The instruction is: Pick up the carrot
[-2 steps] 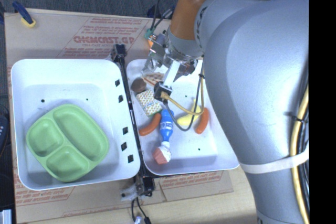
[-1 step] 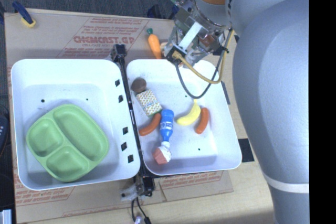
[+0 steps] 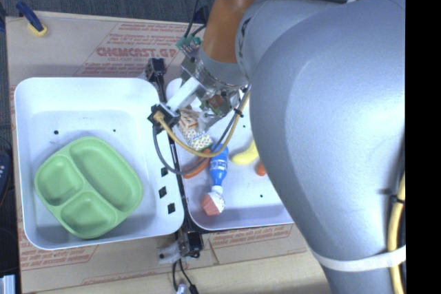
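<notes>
Jaw state cannot be determined — the gripper [image 3: 200, 103] hangs over the right bin [image 3: 238, 220], with the carrot [image 3: 195, 169] just beyond at 6 o'clock, wedged beside the blue bottle [image 3: 218, 175] — descent risks seizing the bottle instead.

Light was even and fairly bright, falling from above. The arm [image 3: 331, 113] showed a broad soft sheen and threw faint shadow over the right bin [image 3: 241, 217]. The frame was slightly soft and grainy.
</notes>
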`<act>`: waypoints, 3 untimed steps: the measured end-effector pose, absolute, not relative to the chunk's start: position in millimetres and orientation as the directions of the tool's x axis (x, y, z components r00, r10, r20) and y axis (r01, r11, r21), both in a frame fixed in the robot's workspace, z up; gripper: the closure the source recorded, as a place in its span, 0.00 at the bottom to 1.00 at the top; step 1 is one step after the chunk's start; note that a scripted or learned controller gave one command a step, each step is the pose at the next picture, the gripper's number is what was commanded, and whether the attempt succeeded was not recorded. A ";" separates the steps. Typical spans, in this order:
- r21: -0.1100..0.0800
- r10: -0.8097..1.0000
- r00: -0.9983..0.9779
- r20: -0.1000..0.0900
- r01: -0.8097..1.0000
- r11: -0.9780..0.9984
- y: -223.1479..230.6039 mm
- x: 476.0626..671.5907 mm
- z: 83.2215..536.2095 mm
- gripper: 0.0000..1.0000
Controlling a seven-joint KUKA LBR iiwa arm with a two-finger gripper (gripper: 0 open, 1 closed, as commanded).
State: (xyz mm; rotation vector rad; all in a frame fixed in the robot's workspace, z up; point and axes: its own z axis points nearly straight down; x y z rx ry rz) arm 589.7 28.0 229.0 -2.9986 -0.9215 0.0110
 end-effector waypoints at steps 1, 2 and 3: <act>-0.002 0.467 0.884 -0.002 0.467 -0.884 50.1 585.0 388.6 1.00; -0.006 0.613 0.790 -0.006 0.613 -0.790 56.1 522.6 226.6 1.00; -0.004 0.504 0.864 -0.006 0.504 -0.864 107.5 506.1 227.5 1.00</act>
